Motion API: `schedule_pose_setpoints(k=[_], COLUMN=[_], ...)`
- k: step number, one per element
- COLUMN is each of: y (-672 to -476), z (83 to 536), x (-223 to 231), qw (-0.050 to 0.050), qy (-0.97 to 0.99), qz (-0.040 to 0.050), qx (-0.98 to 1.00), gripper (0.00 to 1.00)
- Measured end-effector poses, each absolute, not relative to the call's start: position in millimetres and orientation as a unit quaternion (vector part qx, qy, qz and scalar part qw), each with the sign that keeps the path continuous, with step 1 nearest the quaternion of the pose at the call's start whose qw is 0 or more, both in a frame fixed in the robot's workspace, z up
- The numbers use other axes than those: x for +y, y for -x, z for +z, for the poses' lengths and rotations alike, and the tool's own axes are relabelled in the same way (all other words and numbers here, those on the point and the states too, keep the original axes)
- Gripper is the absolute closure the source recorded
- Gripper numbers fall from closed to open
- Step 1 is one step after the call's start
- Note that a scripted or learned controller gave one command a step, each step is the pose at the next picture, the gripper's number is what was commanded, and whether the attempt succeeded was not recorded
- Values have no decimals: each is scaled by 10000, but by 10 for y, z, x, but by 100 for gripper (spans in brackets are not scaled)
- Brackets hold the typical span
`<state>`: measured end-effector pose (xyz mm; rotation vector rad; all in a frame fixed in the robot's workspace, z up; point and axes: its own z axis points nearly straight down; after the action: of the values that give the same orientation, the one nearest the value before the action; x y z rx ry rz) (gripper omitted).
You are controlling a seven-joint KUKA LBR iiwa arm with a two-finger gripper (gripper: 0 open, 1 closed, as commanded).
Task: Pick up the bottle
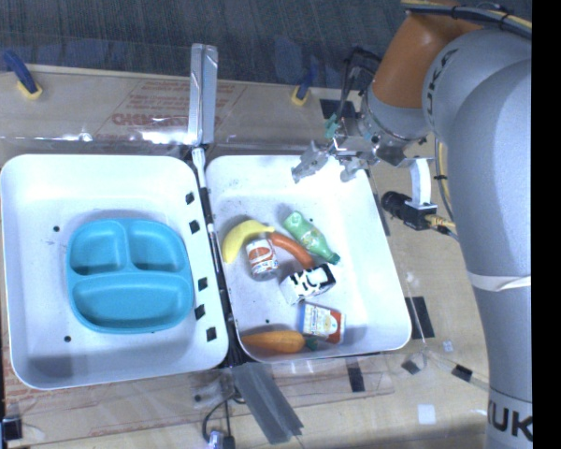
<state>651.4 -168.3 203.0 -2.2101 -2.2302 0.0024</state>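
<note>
Grey arm (486,157) hangs its pincer (332,162) spread and bare; below it, apart, the green bottle (310,237) lies ungrasped, everything left.

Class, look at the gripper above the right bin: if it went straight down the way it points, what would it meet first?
Probably bare bin floor near the right bin's back edge. The gripper hangs behind the green bottle, not over it, though depth is hard to judge from this slant.

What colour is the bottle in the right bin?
Green, with a lighter cap end; the bottle shows clearly in the camera view.
</note>
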Motion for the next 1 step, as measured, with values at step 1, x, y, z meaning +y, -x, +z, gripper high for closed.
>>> schedule_pose_setpoints(k=[1], y=[-6158], z=[914], x=[-1820], qw=[0], qy=[6828], qz=[9], qx=[-7306], gripper=[0])
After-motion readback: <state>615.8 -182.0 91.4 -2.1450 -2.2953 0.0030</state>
